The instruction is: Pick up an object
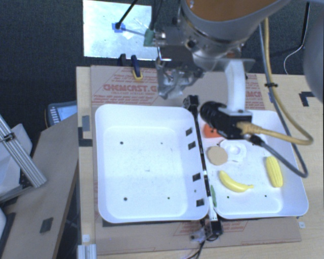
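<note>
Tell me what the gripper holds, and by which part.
Nothing visibly held: the gripper hangs behind the left bin, apart from the banana in the right bin.

bright, even overhead light. claw (pixel 171 87) soft, metal smeared by blur. arm (pixel 228 15) above claw out of focus. white bin (pixel 147 167) below claw nearly washed out, faint shadow inside its rim. shiny panel (pixel 109 30) up-left of claw glares.

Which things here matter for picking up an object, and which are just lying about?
For the job:
gripper, above the back edge of the bins
right bin
in it: banana, corn cob, tan disc, white piece, orange piece

Lying about:
left bin
printed cardboard sheet under the bins
blue-and-yellow clip at the back
</note>
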Robot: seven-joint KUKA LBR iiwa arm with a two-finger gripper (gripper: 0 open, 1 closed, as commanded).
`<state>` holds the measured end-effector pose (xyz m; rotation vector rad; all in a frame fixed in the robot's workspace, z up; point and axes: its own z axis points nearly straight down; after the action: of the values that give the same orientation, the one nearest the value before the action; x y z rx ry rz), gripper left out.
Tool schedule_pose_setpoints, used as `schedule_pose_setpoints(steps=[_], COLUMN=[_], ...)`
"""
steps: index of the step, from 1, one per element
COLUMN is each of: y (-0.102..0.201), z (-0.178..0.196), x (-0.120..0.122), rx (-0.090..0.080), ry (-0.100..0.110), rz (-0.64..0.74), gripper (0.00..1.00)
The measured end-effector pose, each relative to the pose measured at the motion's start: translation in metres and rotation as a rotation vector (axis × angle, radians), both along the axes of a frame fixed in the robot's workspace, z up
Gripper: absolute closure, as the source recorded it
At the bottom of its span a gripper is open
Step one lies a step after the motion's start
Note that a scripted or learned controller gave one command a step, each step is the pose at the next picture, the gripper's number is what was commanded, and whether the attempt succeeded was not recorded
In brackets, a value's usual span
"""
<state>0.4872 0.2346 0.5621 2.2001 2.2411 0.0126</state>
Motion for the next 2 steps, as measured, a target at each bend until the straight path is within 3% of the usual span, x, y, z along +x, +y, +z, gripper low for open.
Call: schedule_pose_setpoints(steps=[1,2], y=[0.0,0.0], z=[0.0,0.011], x=[0.0,0.0], rx=[0.0,0.001], ry=[0.0,-0.002], rz=[0.002,0.004], gripper=[0.0,1.0])
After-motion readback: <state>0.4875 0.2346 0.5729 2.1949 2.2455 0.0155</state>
